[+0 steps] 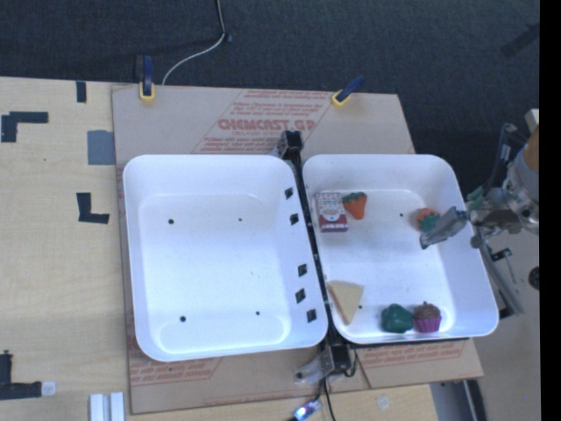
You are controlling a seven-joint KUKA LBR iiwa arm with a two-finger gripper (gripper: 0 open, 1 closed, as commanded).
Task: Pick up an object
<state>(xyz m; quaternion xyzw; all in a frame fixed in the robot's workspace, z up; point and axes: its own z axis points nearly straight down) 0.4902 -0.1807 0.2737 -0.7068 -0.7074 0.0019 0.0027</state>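
Right bin point(456, 323), near edge: a green toy point(396, 318) touching a purple cupcake-shaped toy point(428, 317), both against the front wall; a yellow wedge point(346, 300) to their left, close to the divider where the bins meet. Same bin, far part: a red-and-white carton point(331, 211) with an orange carrot-like toy point(355, 204) just beside it on the right. At the right wall, an orange and teal piece point(427, 218) lies directly under the end effector point(441, 228), a grey tip angled down and leftward into the bin from the arm point(508, 209) at the right edge; whether the end effector is open, closed or gripping the piece cannot be told, since tip and piece overlap. Left bin point(140, 235): white floor with a few small dark dots. Both bins sit on a brown board point(254, 121) on the tabletop point(53, 235). Far edge of board: two yellow-and-blue clamps point(145, 79), left and right, and a thin white cable point(197, 55) running back over dark floor.
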